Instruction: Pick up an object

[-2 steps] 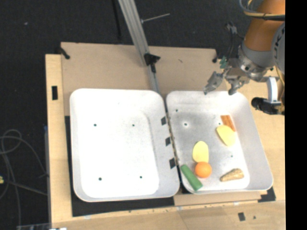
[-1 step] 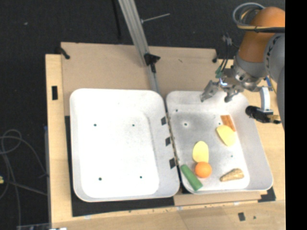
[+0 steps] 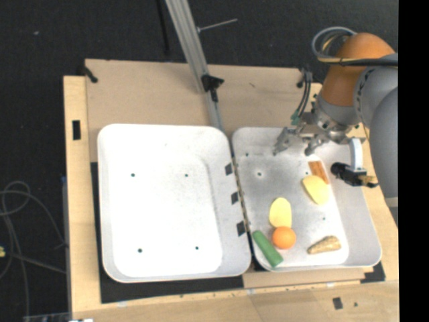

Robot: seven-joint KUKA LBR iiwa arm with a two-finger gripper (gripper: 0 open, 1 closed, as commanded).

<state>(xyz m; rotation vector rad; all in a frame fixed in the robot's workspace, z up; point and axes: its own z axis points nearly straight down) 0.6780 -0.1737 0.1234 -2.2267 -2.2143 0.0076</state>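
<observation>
No legible writing — tool (image 3: 295, 143) spread open above right bin (image 3: 358, 237).

Matt white plastic bins (image 3: 167, 200) — pale bare wooden bench (image 3: 147, 92).

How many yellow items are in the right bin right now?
2. One yellow piece lies near the bin's right side beside a small orange block; the other yellow piece sits mid-bin, just above the orange ball. None looks hidden.

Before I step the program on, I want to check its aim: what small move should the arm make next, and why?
Probably slide the hand toward the bin's near side and lower it over the yellow piece. The hand hangs above the right bin's far end with nothing between its fingers, and the objects lie nearer.
</observation>
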